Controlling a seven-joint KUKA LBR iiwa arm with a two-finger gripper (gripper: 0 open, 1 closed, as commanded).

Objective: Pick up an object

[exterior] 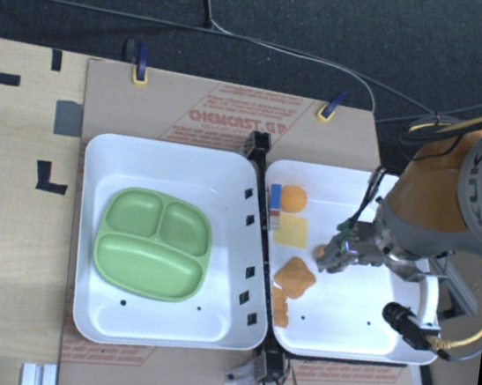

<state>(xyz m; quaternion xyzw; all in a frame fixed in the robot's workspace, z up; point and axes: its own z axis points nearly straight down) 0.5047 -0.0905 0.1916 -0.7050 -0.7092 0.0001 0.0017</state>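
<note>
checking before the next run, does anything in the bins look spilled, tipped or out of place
Nothing stands out. The green plate lies flat in the left bin. The orange ball, yellow block and brown lump sit close together along the right bin's left side, with the end effector beside them.

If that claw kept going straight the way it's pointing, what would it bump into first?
The gripper points down and leftward into the right bin. Going straight on, it would probably meet the brown piece just beside its tip, or the bin floor next to it; depth is hard to judge from above.
</note>
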